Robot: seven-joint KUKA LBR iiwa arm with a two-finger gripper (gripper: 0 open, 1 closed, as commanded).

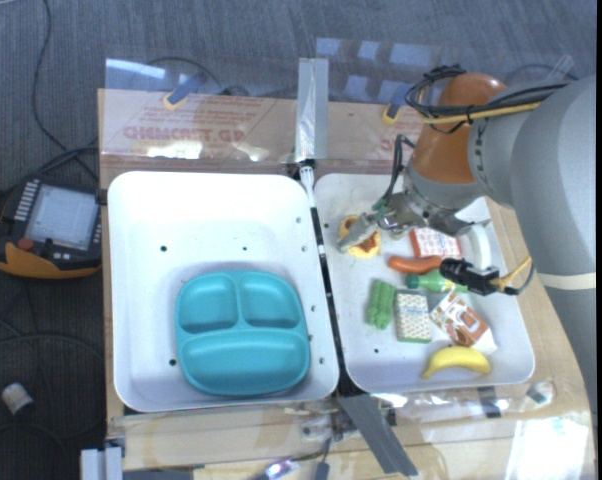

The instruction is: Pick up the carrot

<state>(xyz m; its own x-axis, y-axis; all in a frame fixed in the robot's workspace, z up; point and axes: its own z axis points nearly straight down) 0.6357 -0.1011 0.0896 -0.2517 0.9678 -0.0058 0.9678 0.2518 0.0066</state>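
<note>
The carrot (418, 264) is lying in the right bin (516, 363), near its middle, just right of a yellow toy (362, 245). The gripper (366, 228) is reaching down over that yellow toy; its finger state I cannot tell. A teal tray (243, 330) is sitting in the left bin (146, 203).

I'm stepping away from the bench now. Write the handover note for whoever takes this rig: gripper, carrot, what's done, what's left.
Gripper: low in the right bin, at its upper left part, over a small yellow and brown item. Whether it is open or shut cannot be read from this view.
Carrot: lying flat in the right bin, just right of and below the gripper, beside a red and white packet. Not gripped.
Also in that bin: green piece, banana. Left bin holds a teal divided tray.
Done: nothing yet; carrot not lifted.
Left: shift onto the carrot, close, lift.
</note>
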